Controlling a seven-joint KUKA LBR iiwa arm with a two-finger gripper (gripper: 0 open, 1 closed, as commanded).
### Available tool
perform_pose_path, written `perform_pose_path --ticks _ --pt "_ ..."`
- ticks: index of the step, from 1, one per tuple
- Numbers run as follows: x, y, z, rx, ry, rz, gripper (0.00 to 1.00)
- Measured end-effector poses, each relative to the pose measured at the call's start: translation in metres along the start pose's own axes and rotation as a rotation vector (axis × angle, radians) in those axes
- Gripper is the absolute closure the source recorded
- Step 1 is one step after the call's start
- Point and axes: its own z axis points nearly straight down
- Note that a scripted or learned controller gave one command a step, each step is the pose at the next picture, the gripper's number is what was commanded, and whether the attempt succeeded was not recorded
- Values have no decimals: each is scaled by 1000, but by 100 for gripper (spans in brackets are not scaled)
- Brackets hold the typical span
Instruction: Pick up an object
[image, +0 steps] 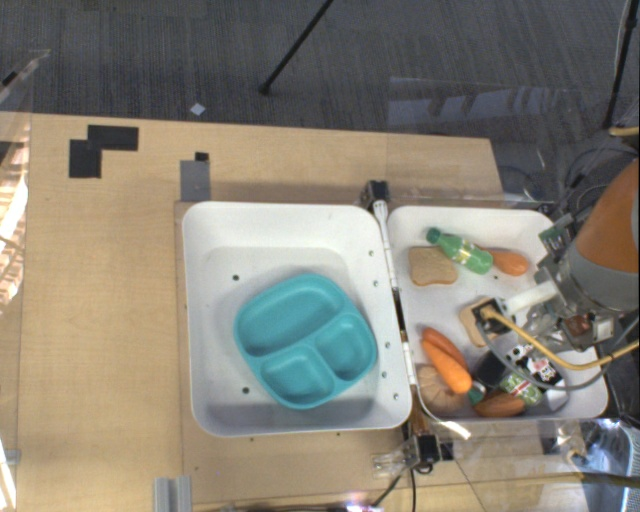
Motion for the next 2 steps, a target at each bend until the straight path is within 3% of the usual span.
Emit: perform_pose_path --ticks 1,2 --pt "30 4 -145 -10 23 43 100" --pt "24 40 -191 -9 17 78 100"
